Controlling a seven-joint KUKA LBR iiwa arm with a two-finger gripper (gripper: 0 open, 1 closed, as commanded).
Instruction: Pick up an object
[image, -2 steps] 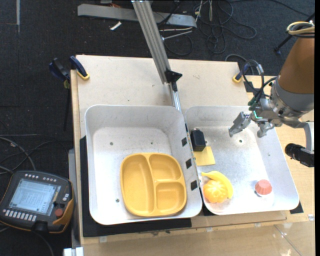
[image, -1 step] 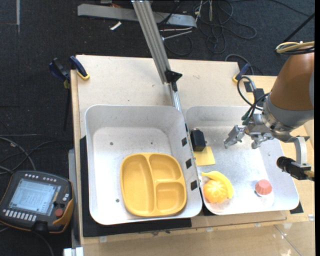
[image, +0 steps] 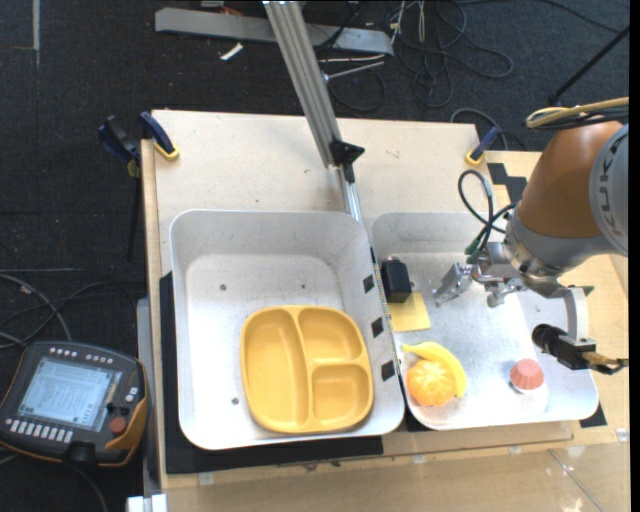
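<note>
While my arm (image: 575, 195) reaches in from the right, my gripper (image: 462, 280) hangs over the right bin (image: 470, 232), its fingers spread a little with nothing between them and touching nothing I can make out. The left bin (image: 200, 300) holds a yellow tray (image: 305, 368) with three compartments. In the right bin lie a black block (image: 396, 279), a yellow pad (image: 411, 313), a banana (image: 440, 357), an orange (image: 431, 383) touching it, and a pink cup (image: 527, 376).

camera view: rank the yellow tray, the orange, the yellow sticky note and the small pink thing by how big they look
1. yellow tray, by far the largest
2. orange
3. yellow sticky note, partly hidden by a black object, so close to the orange and unsure
4. small pink thing, smallest
</note>
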